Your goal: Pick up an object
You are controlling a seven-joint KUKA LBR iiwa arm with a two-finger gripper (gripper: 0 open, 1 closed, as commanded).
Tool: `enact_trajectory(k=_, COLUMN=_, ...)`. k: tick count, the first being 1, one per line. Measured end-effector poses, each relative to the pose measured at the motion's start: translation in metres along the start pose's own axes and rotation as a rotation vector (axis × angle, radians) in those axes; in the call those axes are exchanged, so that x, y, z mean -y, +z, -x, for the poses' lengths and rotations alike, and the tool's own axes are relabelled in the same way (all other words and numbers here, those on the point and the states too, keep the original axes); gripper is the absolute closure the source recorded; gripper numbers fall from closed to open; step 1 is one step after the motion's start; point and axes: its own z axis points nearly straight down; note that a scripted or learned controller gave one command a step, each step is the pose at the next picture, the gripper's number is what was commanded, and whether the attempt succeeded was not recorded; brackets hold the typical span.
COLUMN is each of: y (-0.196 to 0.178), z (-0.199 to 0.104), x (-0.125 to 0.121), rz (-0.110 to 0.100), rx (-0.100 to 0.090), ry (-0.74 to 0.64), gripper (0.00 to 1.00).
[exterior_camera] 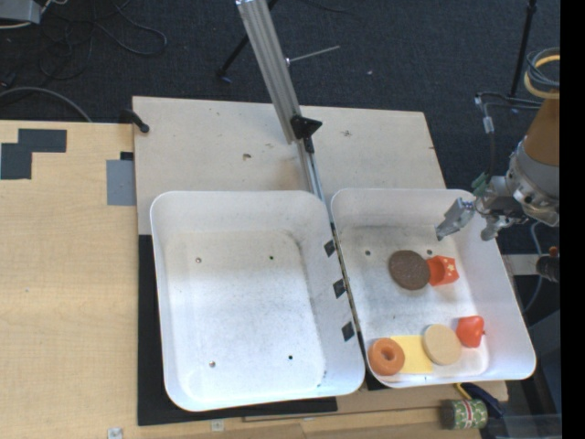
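Gripper: the gripper (468, 219) hangs over the far right part of the right bin (402, 208), fingers spread apart with nothing between them.
Arm: the arm's orange band (546, 133) shows at the right, above the wrist.
Nearest candidates: a brown disc (409, 270) lies flat on the bin floor, near the middle of the right bin, touching or just beside a small red block (442, 271) on its right.
Near-edge group: an orange ring (387, 356), a tan disc (442, 344) resting partly on a yellow flat piece (413, 356), and a second red piece (471, 331) sit close together along the near side.
Left bin: the left bin (183, 218) holds none of these.
How they likely handle: all look like small, light, rigid toy shapes — not fragile, probably smooth and a little slippery.
Best hold: the red block by the brown disc stands taller than the flat discs, so closing across its two free sides looks easiest.
Harder picks: the flat discs offer little height to pinch — the fingers would have to reach the bin floor and catch opposite edges.
Risk: the disc touching the block may get nudged or block one finger.
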Motion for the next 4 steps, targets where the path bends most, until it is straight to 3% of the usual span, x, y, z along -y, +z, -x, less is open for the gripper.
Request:
enact_trajectory(k=2, y=0.087, z=-0.003, x=-0.001, rz=-0.001, rx=-0.001, ry=0.005, gripper=0.00)
enact_trajectory(k=3, y=0.075, z=-0.002, x=-0.001, rz=0.003, rx=0.001, ry=0.007, gripper=1.00)
enact_trajectory(k=4, y=0.029, z=-0.007, x=0.004, rz=0.009, rx=0.002, ry=0.004, gripper=1.00)
